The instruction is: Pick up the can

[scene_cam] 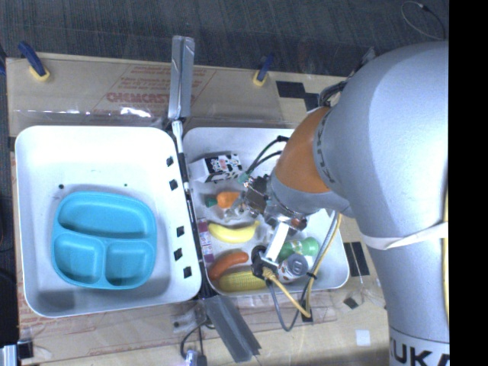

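My gripper (250,197) is low in the right bin (335,277), next to a small orange item (227,200). The grey wrist and its orange band cover most of it. A green container (303,247) with a round silver end (296,266) lies at the bin's near right, just under the wrist; it looks like the can, partly hidden.
The right bin also holds a black-and-white carton (223,165), a banana (232,233), a reddish sausage (227,262) and a corn cob (240,282). A blue divided plate (104,239) lies in the left bin (38,158). The arm covers the right bin's right half.
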`<state>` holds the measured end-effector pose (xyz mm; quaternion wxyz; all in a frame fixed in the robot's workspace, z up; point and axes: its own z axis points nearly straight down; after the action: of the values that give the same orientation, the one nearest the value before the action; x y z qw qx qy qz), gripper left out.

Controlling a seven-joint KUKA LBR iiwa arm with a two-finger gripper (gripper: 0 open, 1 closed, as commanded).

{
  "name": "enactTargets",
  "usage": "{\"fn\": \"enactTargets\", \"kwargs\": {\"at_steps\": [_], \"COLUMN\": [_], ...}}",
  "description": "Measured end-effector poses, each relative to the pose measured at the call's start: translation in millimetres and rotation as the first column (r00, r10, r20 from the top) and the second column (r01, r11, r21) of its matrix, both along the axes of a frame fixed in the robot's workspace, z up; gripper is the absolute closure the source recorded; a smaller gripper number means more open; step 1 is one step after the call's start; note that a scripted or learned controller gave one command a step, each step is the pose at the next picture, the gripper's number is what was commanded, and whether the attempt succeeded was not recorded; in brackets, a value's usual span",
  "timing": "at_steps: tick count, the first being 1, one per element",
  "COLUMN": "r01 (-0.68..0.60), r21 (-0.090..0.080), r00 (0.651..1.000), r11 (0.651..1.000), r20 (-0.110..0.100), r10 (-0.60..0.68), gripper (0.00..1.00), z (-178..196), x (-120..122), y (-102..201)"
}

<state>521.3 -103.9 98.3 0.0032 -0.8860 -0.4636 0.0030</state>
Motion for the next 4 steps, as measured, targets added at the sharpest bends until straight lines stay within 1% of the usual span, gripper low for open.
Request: {"fn": "enactTargets", "kwargs": {"at_steps": [1,2,3,4], "r01": [-0.154,-0.158,-0.201,-0.426], "r21": [-0.001,-0.001,0.000,-0.002], "r00": [0.988,0.987,0.979,0.905], "r11": [0.988,0.987,0.980,0.905], "r20": [0.006,0.005,0.006,0.007], "r10": [0.154,0.158,0.201,0.426], "gripper": [0.00,1.00,1.00,1.00], "z": [44.9,54.3,28.5,144.6], "x": [-31.4,-30.8,-44.6,-33.9], "y": [-82.6,-82.0,-80.9,-84.7]}}
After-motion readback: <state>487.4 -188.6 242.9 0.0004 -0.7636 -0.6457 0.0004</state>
